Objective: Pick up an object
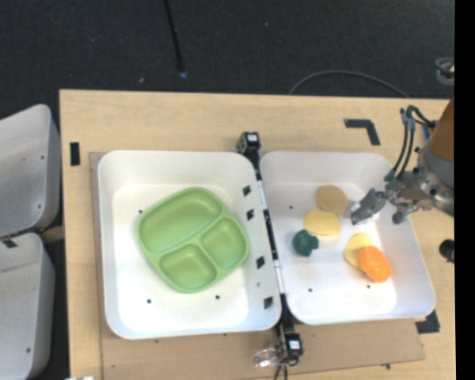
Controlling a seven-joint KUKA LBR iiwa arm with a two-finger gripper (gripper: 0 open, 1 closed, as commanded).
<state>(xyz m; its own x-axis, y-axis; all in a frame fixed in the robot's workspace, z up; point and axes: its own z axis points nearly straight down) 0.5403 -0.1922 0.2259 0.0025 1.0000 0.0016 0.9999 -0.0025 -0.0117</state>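
Note:
The right bin holds several small food-like items. A tan round piece lies next to a pale yellow piece. A dark green piece sits to their lower left. A yellow piece touches an orange piece. My gripper hangs over the bin's right half, just right of the tan piece and above the yellow one. It is open, with nothing between its fingers.
The left bin holds a green divided plate. A ridge with clips separates the two bins. A black cable loops across the bench behind the right bin. White chairs stand at the left.

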